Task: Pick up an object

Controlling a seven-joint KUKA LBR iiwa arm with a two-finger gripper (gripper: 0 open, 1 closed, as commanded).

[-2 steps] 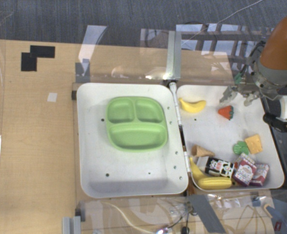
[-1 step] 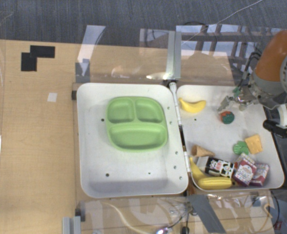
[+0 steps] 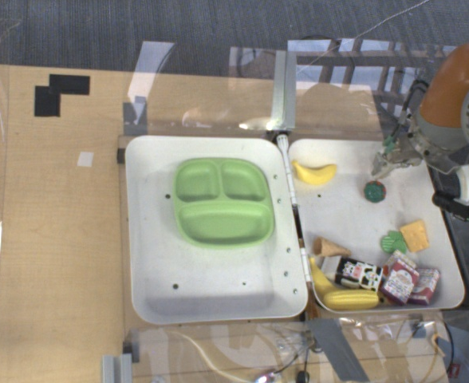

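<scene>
The gripper [image 3: 392,160] hangs over the right bin [image 3: 342,214], just above a small dark green round object [image 3: 375,191]. Its jaws seem slightly spread with nothing between them, though the view is blurry. A banana [image 3: 315,172] lies left of that object.

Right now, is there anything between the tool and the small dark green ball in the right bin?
No. In the camera view the tool hangs just above the green ball, with bare white bin floor between them.

Dark green ball [image 3: 375,191], right bin [image 3: 354,238]
</scene>
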